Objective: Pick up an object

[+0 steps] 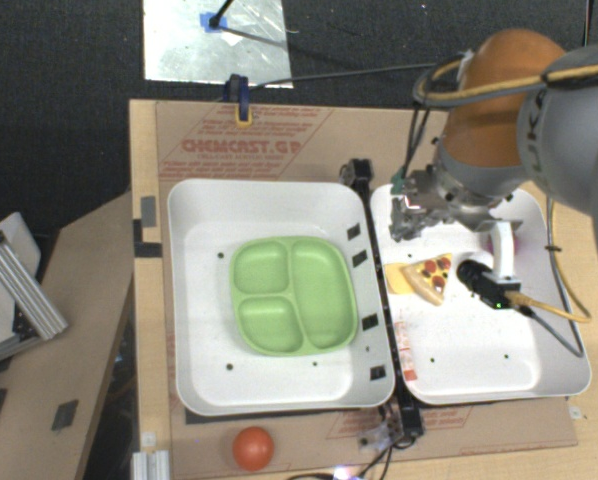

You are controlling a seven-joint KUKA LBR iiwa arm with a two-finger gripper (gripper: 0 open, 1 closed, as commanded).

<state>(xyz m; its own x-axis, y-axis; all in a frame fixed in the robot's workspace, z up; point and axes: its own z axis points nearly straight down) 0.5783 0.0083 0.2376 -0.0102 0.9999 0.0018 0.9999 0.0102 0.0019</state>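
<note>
Out front sat a round orange ball. Beyond it, a glossy green divided plate lay in the left bin. In the right bin a flat pizza wedge lay just short of the gripper; whether its jaws were open I couldn't tell. Approach, I judged: next, centre over the wedge and descend.

Behind it all there's just a black wall with a shiny silver sheet up on it. The tan worktop has red-printed cardboard lying on it, a blue clamp at its far edge, and an aluminium rail off to the left.
</note>
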